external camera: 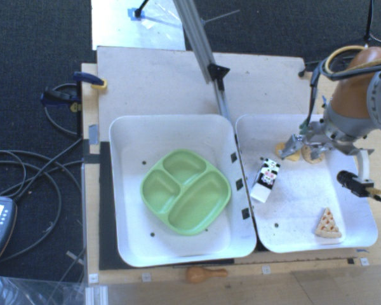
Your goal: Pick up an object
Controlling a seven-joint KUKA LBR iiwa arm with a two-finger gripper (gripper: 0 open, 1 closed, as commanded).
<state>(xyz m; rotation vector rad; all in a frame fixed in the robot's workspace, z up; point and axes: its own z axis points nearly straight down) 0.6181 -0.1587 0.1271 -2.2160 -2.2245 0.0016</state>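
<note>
Hand (303, 146) low in right bin (292, 237) — beside tan pieces (286, 151)

Reaching in from the right, the grey arm (374, 100) with its orange band (362, 75) bends down at the wrist, its tool (305, 146) held low and pointing left, metal parts splayed at its tip.

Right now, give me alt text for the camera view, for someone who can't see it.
The gripper is low in the right bin over small tan items, near a cow-patterned carton and a pizza-slice toy. The left bin holds a green divided plate.
</note>
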